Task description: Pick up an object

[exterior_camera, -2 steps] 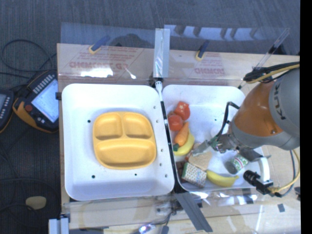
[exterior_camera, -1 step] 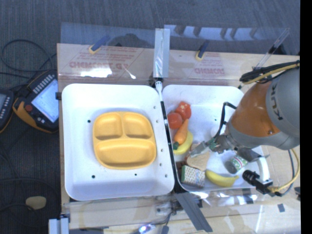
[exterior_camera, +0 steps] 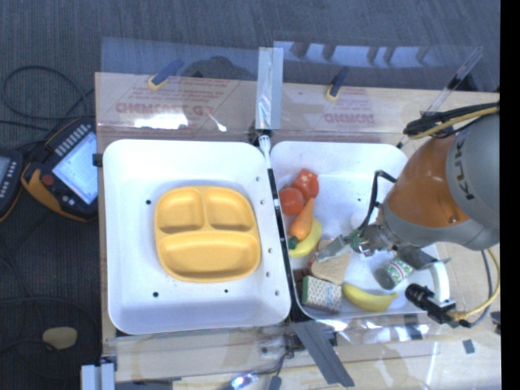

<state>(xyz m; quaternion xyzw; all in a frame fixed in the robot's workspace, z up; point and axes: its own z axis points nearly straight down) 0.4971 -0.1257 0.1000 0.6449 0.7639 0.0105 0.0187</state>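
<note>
Gripper [exterior_camera: 351, 242] sits low in my right white bin [exterior_camera: 341, 157], beside the tan sandwich wedge [exterior_camera: 329, 268], seemingly positioned for a grab; claw state I cannot tell.

Glossy yellow plastic tray [exterior_camera: 208, 232], smooth white plastic bins [exterior_camera: 130, 299], matt wooden bench [exterior_camera: 211, 96]

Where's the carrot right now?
The carrot lies in the right bin, near its left wall, just below the tomato and above a banana; the gripper is to its right.
</note>
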